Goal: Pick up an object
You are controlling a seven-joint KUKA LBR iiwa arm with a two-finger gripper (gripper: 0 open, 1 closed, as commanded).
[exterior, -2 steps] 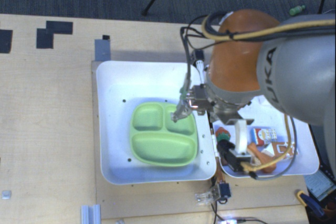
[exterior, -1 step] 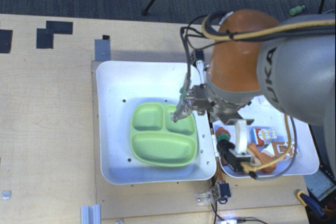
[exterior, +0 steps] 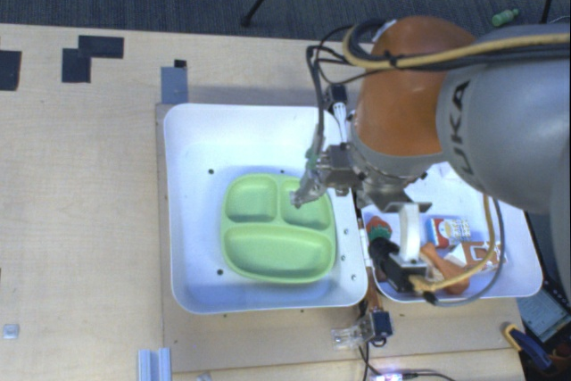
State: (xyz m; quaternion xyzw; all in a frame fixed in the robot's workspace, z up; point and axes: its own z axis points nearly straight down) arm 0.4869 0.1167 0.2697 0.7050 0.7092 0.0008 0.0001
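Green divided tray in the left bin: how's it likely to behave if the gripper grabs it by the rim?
The green tray looks like moulded plastic, so probably stiff and light for its size. It is wide and shallow with three compartments; gripped at one rim it would likely hang tilted. Its smooth surface may slip. The gripper sits over its upper right compartment, inside the left bin.

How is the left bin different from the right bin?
The left bin holds one big green tray with compartments; the right bin holds a jumble of small things, among them a blue and white packet.
The left bin shows nearly whole; the right bin is largely covered by the arm.
The gripper is over the left bin, not the right.
Both are shallow and white.
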